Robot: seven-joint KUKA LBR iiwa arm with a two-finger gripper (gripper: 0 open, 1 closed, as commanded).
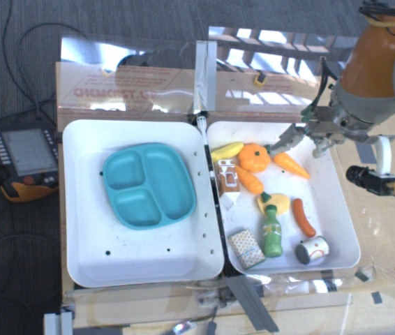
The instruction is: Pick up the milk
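The milk carton (246,248) is lying at the right bin's (344,208) near-left corner, just beside the green bottle (272,232). The hand (302,132) is hovering open over the far edge, so the carton is sitting well apart, toward the camera and leftward.

The bench (382,218) is a pale wood color. Two white bins sit on it side by side, touching in the middle. The left bin (86,250) and the right bin (344,218) fill most of the top. Behind the bins, a flat brown cardboard sheet (114,86) with red letters lies on the bench, partly under shiny clear plastic (253,54). Off to the left, on the dark gray floor (16,257), there is a black and orange control pad (19,155) with a gray screen, and some thin black cables (26,61).
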